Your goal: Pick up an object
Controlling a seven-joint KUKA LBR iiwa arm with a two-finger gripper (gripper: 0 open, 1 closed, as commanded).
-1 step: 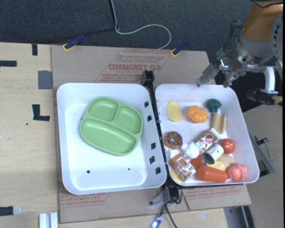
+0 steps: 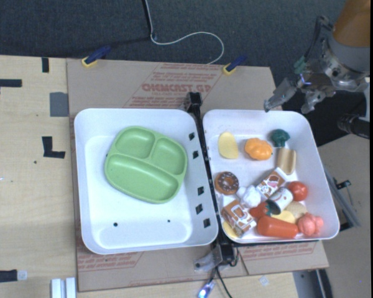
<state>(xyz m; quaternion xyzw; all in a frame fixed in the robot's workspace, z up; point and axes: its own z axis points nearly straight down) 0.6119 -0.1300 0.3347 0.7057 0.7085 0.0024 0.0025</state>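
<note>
We see the worktop (image 2: 25,166), pale wood with a cardboard sheet (image 2: 168,82) under two white bins. The left bin (image 2: 87,185) holds a green divided plate (image 2: 147,163), its long axis slanting from upper left to lower right. The right bin (image 2: 317,160) holds toy foods: a sausage (image 2: 277,228) lying almost level near the front, a doughnut (image 2: 227,182), an orange (image 2: 258,148). The claw (image 2: 287,100) hangs past the right bin's far rim, fingers spread wide, holding nothing.
</note>
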